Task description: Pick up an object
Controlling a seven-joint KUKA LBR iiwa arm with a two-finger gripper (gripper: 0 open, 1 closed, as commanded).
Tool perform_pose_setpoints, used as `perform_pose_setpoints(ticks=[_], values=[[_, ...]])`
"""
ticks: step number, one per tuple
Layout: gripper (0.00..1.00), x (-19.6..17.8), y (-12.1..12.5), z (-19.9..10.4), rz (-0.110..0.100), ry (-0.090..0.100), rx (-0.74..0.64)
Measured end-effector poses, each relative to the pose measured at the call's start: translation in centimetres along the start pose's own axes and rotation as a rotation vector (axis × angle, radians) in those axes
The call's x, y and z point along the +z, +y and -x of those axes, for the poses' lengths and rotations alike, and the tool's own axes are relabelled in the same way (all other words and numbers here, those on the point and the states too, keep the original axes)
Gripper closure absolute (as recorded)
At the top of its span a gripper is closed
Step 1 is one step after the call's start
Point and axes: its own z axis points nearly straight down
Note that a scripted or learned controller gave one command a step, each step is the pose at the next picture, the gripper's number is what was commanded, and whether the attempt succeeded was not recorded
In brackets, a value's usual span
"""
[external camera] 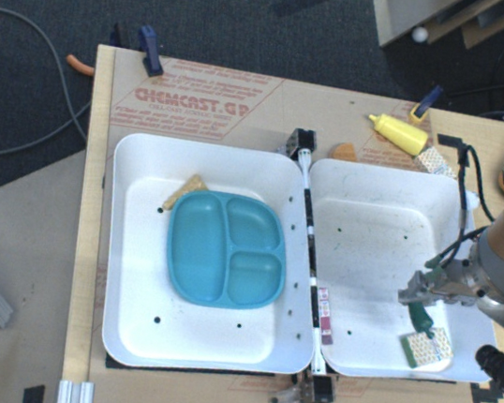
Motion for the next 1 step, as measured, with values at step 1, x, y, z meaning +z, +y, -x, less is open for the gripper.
perform_pose_setpoints(ticks=[1], values=[[1.00,-1.78,3.62,-8.02,0.000,0.002,-0.001]])
